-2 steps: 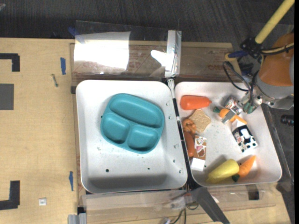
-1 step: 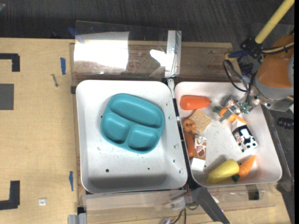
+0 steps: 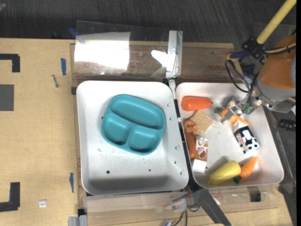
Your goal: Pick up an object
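Observation:
My gripper (image 3: 231, 110) reaches in from the right and hangs low over the upper middle of the right bin (image 3: 273, 140). Just left of it lie an orange carrot-shaped piece (image 3: 196, 102) and a tan cracker (image 3: 202, 121). A small orange piece (image 3: 239, 120) lies right below the gripper, and whether they touch I cannot tell. A black-and-white toy (image 3: 246, 141) lies further down. A yellow fruit (image 3: 225, 172) and an orange carrot (image 3: 249, 165) rest at the bin's front edge.
The left bin (image 3: 89, 164) holds a teal divided plate (image 3: 133, 124). Along the right bin's left wall lie an orange item (image 3: 190, 132), a small printed packet (image 3: 201, 148) and a white cube (image 3: 199, 166). Cables (image 3: 240, 67) hang behind the arm.

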Robot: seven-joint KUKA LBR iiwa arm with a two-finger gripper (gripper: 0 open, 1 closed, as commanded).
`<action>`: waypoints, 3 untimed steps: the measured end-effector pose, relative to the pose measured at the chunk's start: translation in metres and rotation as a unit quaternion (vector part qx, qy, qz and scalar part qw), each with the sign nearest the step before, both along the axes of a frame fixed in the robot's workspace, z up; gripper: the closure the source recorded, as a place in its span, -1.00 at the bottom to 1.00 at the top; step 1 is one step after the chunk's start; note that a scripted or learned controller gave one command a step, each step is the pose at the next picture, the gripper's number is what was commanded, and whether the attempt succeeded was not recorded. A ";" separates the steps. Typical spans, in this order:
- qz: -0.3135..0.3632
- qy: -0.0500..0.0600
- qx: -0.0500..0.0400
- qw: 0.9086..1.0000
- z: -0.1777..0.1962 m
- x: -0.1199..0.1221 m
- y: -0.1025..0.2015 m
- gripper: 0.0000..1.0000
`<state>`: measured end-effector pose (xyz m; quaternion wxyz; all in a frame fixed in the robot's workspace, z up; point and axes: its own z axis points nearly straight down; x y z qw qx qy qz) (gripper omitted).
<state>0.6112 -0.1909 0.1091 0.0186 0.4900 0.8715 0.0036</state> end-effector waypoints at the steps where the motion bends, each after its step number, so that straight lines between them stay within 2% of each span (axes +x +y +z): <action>1: 0.005 0.014 0.005 1.000 -0.021 -0.044 -0.014 -1.00; 2: 0.006 0.011 0.005 1.000 -0.009 -0.041 -0.013 1.00; 3: 0.006 0.012 0.005 1.000 -0.010 -0.042 -0.013 -1.00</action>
